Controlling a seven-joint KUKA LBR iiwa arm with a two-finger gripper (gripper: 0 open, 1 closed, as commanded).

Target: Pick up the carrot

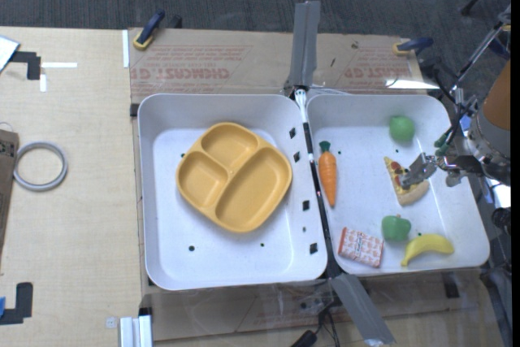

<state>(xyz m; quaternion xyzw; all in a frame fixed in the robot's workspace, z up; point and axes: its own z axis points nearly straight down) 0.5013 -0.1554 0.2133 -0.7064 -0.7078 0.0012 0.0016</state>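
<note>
The gripper (422, 168) hovers low over the pizza slice (404, 179) in the right bin (463, 207); how far it is spread I cannot tell. The carrot (327, 174) lies well to its left, along the bin's left wall, green top pointing away.
</note>
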